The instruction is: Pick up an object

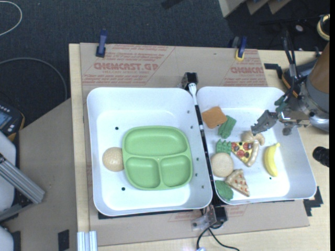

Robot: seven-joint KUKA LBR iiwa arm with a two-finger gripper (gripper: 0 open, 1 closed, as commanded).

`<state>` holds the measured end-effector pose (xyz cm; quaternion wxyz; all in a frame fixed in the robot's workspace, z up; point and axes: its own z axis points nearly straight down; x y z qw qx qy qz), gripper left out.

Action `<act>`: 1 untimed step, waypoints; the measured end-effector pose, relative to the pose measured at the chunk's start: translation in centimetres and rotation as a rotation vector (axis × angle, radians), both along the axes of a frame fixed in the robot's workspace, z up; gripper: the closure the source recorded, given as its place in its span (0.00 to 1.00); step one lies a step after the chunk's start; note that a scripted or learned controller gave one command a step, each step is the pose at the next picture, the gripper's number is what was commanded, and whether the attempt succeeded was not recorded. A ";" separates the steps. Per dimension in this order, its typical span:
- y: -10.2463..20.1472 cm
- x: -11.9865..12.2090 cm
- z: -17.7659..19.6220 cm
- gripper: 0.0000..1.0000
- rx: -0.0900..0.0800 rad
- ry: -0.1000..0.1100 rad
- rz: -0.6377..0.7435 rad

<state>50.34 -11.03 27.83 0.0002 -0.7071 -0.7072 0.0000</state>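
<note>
Object: none picked; mushroom (253, 138), pizza slice (244, 151) and banana (271, 160) lie in right bin (298, 184).
Tool (273, 120): above the mushroom, fingers spread, nothing between them (judging by the slanted view).
Left: descend, grip, lift.

banana (271, 160) | yellow, lying flat | right bin (298, 182), right side

Claw (273, 120) above toy food in right bin (298, 184); green tray (157, 157) in left bin (104, 192).
</note>
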 end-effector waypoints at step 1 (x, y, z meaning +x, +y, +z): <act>2.8 -2.4 9.2 0.00 -0.001 -0.010 0.004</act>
